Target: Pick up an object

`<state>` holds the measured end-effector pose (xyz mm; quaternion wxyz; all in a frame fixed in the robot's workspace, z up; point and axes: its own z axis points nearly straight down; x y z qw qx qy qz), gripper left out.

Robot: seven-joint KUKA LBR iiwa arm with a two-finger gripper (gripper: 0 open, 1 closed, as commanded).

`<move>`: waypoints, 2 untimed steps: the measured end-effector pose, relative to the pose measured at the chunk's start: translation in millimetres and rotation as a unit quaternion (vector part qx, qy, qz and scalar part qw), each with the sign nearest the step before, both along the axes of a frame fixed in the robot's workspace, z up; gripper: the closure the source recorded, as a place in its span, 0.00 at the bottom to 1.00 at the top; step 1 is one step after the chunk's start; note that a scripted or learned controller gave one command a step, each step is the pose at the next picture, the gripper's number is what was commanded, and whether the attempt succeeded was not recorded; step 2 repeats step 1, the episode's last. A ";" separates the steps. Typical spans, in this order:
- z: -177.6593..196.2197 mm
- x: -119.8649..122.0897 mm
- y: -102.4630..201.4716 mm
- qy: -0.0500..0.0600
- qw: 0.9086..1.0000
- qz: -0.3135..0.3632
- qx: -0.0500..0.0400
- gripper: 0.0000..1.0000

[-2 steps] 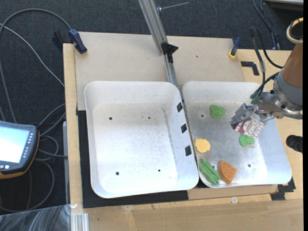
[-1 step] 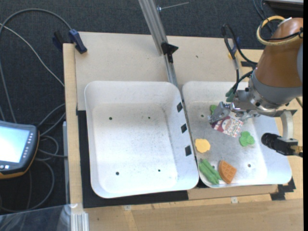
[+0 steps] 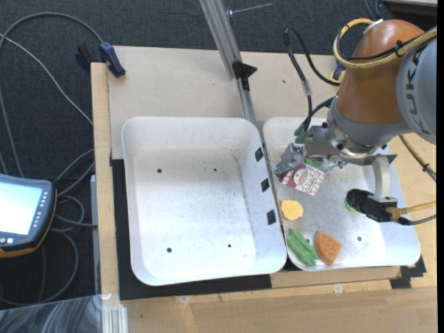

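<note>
The desk (image 3: 173, 82) carries two shallow white bins side by side, and the grey arm (image 3: 378, 82) with its orange band reaches in from the right over the right bin (image 3: 406, 245). Its jaws hang low near that bin's left wall, at the upper edge of a pink-and-white packet (image 3: 309, 180). From this angle it cannot be told whether they are spread, pressed together or pinching the packet.

The packet looks the likely target. It seems flat and thin, so the jaws may slide over it or catch only a corner, and it could slip free on a lift. It also lies close to the wall beside the left bin (image 3: 187, 200), where the jaws might strike the rim.

Toward the near edge of the right bin, an orange waffle-like piece (image 3: 327, 247) lies just beside a green piece (image 3: 301, 247). A small yellow piece (image 3: 292, 210) lies between them and the packet. None covers the packet, though the yellow one is near enough to be nudged.
</note>
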<state>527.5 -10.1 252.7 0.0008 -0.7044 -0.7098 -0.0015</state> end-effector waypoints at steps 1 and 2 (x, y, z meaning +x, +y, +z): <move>-1.4 -9.6 58.9 0.002 1.000 0.000 0.000 1.00; -1.4 -9.6 58.9 0.002 1.000 0.000 0.000 1.00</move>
